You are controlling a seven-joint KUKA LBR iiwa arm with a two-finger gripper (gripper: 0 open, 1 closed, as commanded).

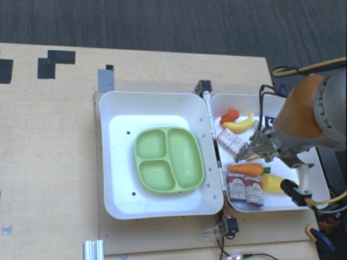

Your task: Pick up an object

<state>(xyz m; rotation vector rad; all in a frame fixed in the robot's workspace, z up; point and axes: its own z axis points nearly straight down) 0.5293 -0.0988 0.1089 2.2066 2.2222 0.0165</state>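
A smooth orange plastic carrot [245, 169] is lying in the right shallow white bin [320, 180], just below the metal two-finger gripper [245, 154], whose jaws I cannot tell apart, with a glossy yellow plastic banana [238, 125] above and a divided pale-green plastic plate [168, 160] sitting in the left white bin [116, 161].

My arm [317, 110] reaches in from the right (orange band showing), gripper [250, 151] angled down-left.
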